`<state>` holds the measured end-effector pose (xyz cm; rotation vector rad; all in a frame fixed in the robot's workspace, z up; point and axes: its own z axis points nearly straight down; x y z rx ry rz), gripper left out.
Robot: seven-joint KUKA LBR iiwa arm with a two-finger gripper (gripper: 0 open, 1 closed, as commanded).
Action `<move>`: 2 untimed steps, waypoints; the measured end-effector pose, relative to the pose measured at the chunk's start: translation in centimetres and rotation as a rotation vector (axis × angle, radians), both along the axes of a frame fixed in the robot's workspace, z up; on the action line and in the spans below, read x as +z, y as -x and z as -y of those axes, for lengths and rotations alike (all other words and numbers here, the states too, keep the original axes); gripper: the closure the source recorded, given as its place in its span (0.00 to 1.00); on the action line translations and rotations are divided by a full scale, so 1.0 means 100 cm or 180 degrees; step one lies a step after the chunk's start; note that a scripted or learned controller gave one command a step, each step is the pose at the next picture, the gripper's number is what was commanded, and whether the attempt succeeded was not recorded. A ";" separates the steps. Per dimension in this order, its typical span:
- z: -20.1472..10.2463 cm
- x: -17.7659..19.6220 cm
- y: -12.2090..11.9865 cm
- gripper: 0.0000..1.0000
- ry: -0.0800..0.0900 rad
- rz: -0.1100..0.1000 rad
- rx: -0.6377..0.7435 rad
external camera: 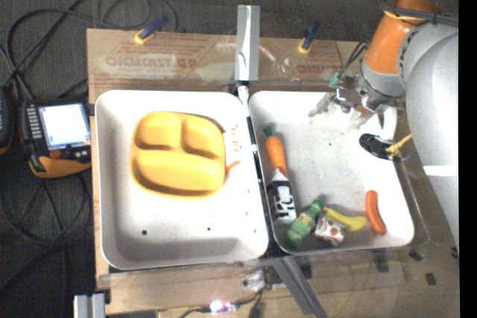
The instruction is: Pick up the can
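Both white bins (112,160) are seen as smooth, slightly glossy plastic. The yellow divided tray (179,153) is shown in matt plastic. The table (171,59) is faced in rough brown cardboard. A glossy printed label is borne by the can (329,229).

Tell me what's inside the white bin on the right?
The right bin holds a carrot, a black-and-white carton, a green bottle, a small can, a banana and a sausage. Anything beneath them is hidden.

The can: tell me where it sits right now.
In the camera view the can lies near the front edge of the right bin, beside the banana and the green bottle, with the hot dog further right.
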<state>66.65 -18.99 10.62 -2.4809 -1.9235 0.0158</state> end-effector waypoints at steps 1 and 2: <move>0.000 0.006 0.001 1.00 0.0011 -0.0023 0.0006; -0.050 0.099 0.013 1.00 -0.0002 0.0007 -0.0849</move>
